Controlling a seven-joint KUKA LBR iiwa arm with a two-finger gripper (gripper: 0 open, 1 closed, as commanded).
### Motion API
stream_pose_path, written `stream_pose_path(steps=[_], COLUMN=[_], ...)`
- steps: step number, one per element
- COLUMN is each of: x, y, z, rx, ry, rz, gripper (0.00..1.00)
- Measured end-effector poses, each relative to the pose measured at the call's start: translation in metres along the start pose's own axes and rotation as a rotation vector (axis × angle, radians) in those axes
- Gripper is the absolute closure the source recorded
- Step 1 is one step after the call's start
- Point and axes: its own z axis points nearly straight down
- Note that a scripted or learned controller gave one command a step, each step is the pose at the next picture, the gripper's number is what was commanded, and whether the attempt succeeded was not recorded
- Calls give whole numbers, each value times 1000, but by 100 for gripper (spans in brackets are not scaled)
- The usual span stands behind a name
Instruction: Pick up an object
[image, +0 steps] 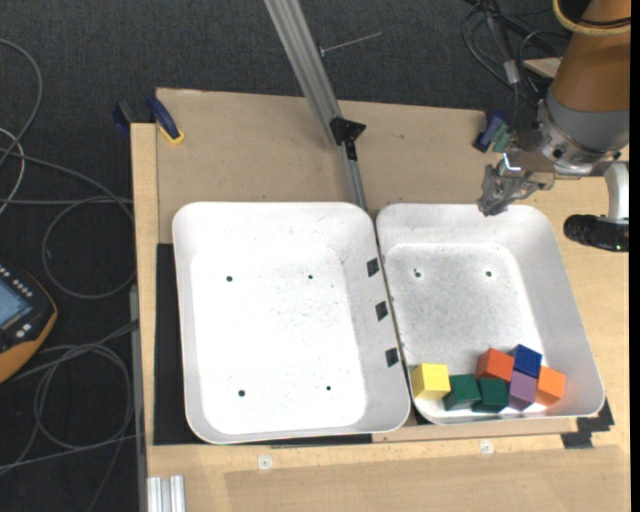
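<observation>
Gripper (497, 196) hangs at about one o'clock in the view, over the far rim of the right bin (560, 265), with the grey arm (590, 90) and its orange band rising behind it toward two o'clock. Whether it is spread or pressed together I cannot tell, since its tip is small and dark against the bin edge; nothing shows between its tips.

All the blocks sit well apart from it, bunched in the right bin's near corner at about five o'clock. A yellow block (432, 379) lies at the nine o'clock end of the cluster, slightly apart from the others. Just beside it come two green blocks (462, 391), (491, 394), touching each other. An orange block (493, 363) sits at twelve o'clock of the second green one, and a blue block (526, 358) rests against it at three o'clock. A purple block (523, 388) lies at six o'clock of the blue one, and another orange block (551, 384) closes the cluster at its three o'clock end, near the bin wall.

At nine o'clock of the right bin lies the left bin (200, 300), their rims touching.
</observation>
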Motion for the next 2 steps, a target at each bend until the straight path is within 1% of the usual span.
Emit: stream_pose_path(steps=[1,2], x=[48,111], y=[-6,-17], z=[16,18], rx=[7,7], ry=[2,4], rz=[-3,-6], gripper=[100,100])
